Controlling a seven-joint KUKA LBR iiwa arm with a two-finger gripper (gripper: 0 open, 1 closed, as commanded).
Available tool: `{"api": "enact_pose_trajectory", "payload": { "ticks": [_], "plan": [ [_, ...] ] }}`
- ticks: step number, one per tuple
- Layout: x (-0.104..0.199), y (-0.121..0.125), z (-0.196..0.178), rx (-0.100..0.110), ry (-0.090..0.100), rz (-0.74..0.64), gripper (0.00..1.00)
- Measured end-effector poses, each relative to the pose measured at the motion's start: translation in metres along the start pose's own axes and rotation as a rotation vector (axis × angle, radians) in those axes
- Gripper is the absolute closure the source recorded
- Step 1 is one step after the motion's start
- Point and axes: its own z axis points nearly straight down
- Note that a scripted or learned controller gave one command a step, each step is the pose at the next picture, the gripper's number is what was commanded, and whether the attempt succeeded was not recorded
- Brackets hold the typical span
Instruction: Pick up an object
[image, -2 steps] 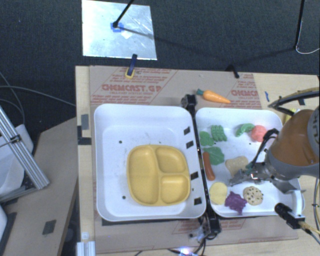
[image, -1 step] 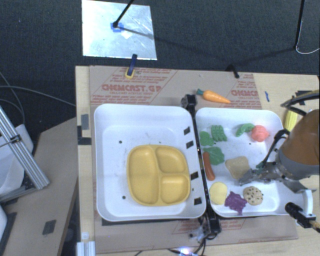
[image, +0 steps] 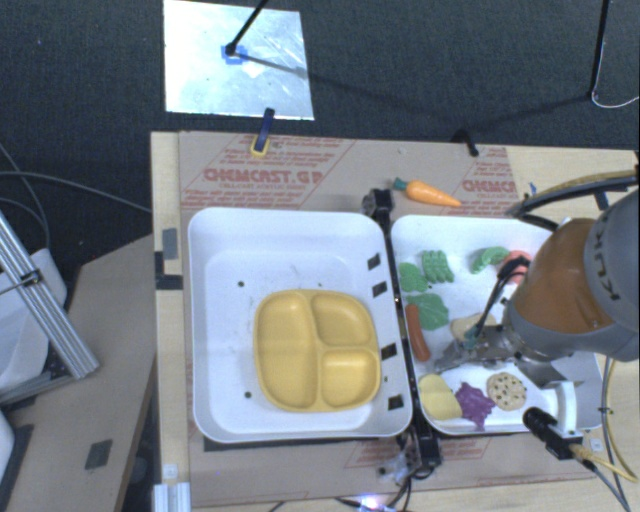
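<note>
My gripper (image: 462, 350) sits low in right bin (image: 455, 232), near sausage (image: 417, 333) & yellow bit (image: 466, 326). Grip state: can't tell. Go straight down, center on one item.

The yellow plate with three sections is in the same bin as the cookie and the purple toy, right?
Not quite. The camera view shows the yellow plate with three sections alone in the left bin. The cookie and the purple toy lie in the right bin, where the gripper is reaching.
</note>
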Motion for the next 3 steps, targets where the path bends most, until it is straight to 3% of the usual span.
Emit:
{"api": "enact_pose_trajectory", "payload": {
  "ticks": [1,3],
  "plan": [
    [-0.0586,-0.0016,-0.0011,-0.002,-0.007,0.012,0.00],
    [-0.0556,-0.0010,-0.0005,-0.001,-0.003,0.006,0.00]
  ]
}}
